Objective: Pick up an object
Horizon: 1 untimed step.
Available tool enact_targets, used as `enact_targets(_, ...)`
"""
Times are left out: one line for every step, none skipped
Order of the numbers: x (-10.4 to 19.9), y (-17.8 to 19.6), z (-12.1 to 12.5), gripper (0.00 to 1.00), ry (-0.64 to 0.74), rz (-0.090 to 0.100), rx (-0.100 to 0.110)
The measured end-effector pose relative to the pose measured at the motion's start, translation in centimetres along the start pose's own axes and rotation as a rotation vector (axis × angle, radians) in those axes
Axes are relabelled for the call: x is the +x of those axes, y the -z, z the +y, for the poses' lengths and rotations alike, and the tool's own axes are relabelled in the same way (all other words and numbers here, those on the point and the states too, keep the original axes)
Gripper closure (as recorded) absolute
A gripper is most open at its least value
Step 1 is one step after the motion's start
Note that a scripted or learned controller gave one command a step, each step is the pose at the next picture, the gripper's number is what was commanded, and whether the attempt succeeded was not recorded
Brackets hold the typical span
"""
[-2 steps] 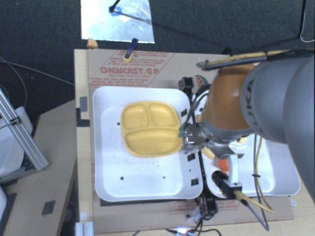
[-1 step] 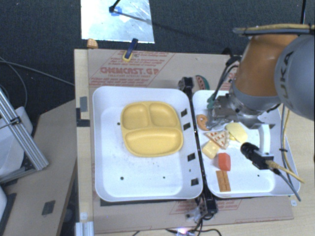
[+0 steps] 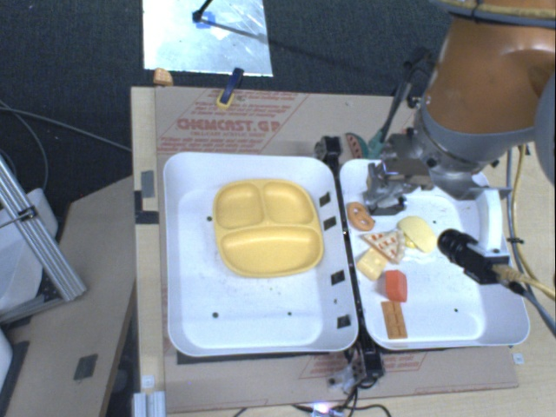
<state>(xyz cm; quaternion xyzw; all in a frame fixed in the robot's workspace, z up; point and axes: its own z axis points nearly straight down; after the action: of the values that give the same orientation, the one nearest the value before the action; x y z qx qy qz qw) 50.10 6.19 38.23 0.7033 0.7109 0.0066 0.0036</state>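
Right bin (image 3: 452, 320), nearest me: a brown wafer (image 3: 393, 320) lying flat by the bin's left wall. Just beyond it is a red block (image 3: 395, 285), apparently touching the wafer's far end. Next come a yellow wedge (image 3: 371, 265) and a pizza slice (image 3: 385, 244), close together, with a pale yellow lump (image 3: 418, 233) just right of the slice. Farther on is a round orange piece (image 3: 360, 216), near the left wall.

The gripper (image 3: 382, 194) sits over the far left corner of this bin, just beyond the round piece. I cannot tell whether it is clenched or released (too much metal clutter there), and I see nothing in its grasp. All the pickable pieces lie in the bin.

Left bin (image 3: 261, 320): one yellow divided plate (image 3: 265, 228), toward the far side.

Beyond the bins: cardboard (image 3: 261, 120), a blue-and-yellow clip (image 3: 230, 88), then a shiny sheet (image 3: 208, 24).
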Motion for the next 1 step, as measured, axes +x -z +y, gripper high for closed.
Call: enact_targets(0.27,3.21,-1.36,1.0,-0.005,-0.003,0.008)
